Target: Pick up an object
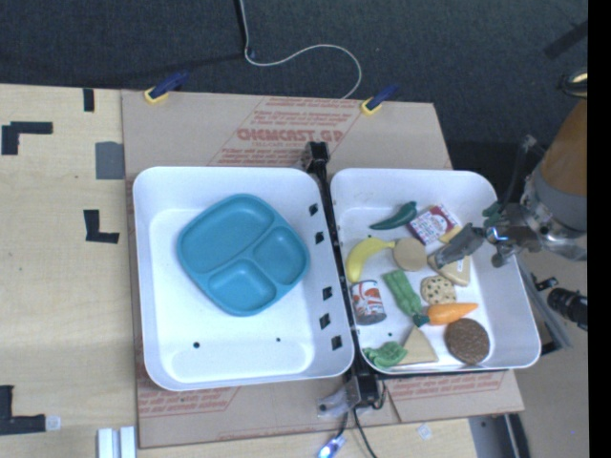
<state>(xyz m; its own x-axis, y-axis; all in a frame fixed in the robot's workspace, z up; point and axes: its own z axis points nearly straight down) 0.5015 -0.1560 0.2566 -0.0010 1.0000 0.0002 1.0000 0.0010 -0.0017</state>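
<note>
The right bin [496, 194] holds several toy foods. Among them are a yellow banana [366, 254], a dark green pepper [393, 218], a red-and-white packet [431, 223], a beige round piece [410, 254] and a chip cookie [437, 289]. There are also a green pod [403, 292], an orange carrot [451, 311], a brown round patty [467, 340] and a small can [368, 301]. My gripper [466, 244] hangs low over the bin's right side, just above a pale wedge [457, 274] and right of the beige piece. Nothing shows held in it.
In the left bin [153, 284] lies a blue divided plate [243, 253]. A green leaf piece [385, 354] and a tan wedge [418, 346] lie at the right bin's front. The grey arm [563, 208] enters from the right. Cardboard [286, 127] lies under both bins.
</note>
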